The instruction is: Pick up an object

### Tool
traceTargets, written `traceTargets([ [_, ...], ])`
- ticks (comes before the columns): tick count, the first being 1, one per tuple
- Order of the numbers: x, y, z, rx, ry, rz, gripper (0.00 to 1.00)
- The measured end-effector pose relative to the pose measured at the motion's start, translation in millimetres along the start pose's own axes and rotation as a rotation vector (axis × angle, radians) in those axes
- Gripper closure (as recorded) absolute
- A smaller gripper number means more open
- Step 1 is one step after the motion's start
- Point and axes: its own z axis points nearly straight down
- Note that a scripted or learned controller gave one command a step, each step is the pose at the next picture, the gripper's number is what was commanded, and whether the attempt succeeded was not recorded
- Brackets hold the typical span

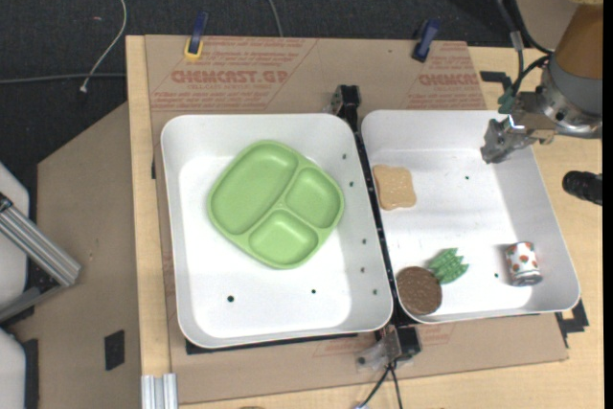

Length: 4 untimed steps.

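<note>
Nearest the lens, a round brown patty [419, 289] lies at the right bin's [546, 235] front edge. Left bin [192, 273] holds a green divided plate [276, 203]. Right bin also holds a toast slice [394, 187], green leafy toy [446, 265], small can [521, 263]. The gripper [499, 142] hovers over the bin's back right corner; its grip I cannot tell.

Green plate [276, 203] (left bin [192, 302]), claw [500, 142] opposite

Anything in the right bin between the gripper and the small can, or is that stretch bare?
Bare. In the camera view, only white bin floor lies between the gripper at the bin's far right corner and the small can near the front right corner.
</note>
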Motion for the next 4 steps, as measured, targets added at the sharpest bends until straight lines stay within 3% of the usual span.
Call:
traceTargets([
  [4, 208.7, 41.4, 22.2, -0.001, 0.0, -0.001, 1.0],
])
